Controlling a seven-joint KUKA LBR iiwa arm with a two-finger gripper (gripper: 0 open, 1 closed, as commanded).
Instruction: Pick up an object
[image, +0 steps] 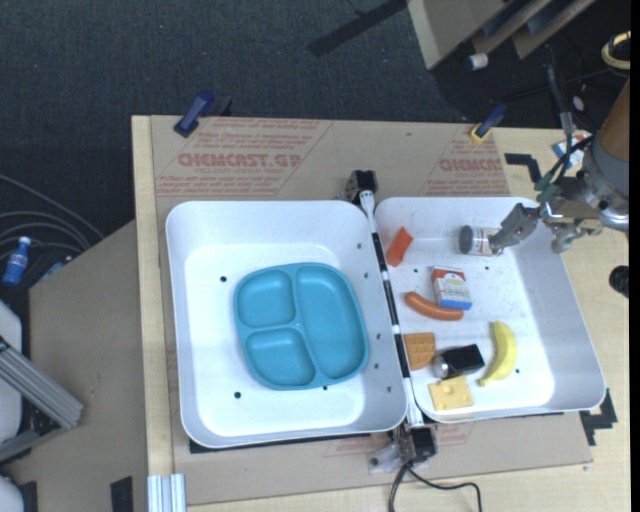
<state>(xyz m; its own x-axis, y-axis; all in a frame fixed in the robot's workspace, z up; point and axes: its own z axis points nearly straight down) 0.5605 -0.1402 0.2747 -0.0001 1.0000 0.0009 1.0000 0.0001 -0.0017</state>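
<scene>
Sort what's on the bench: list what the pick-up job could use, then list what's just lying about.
Job:
gripper
can
orange block
box
hot dog
banana
cracker
black block
cheese
right bin

Lying about:
blue plate
left bin
blue clamp
cables

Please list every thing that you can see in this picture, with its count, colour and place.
bins: 2, white, side by side on the bench
plate: 1, blue, three sections, in left bin
block: 1, orange-red, right bin, far left corner
small can: 1, grey, right bin, far side
carton: 1, red, white and blue, right bin middle
hot dog: 1, orange, beside the carton
cracker: 1, tan, right bin, left edge
black block: 1, black, near the cracker
cheese slice: 1, yellow, right bin, near edge
banana: 1, yellow, right bin, near right
clamps: 2, blue, board's far edge
arm: 1, grey, above right bin's far right corner
</scene>
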